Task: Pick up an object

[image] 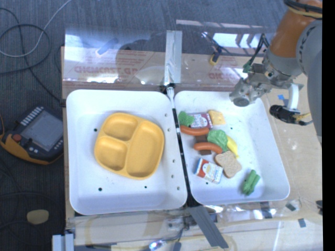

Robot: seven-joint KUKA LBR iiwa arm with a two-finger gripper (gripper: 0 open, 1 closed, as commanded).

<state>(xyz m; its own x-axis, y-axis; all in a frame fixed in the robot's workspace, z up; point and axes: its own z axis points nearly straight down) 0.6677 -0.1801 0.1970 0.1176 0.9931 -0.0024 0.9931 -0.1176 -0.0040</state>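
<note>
Our gripper (242, 99) hangs over the right bin's (272, 156) far corner, can't tell its state, and that crowded toy food (209, 140) risks a sloppy grab.

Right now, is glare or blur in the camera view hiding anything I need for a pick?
Camera view: strong glare on the clear panels behind the bins, washing out the printing there; the toy food in the right bin is evenly lit and readable, with soft shadows; the gripper at that bin's back right corner looks slightly blurred; the yellow tray is sharp.
</note>
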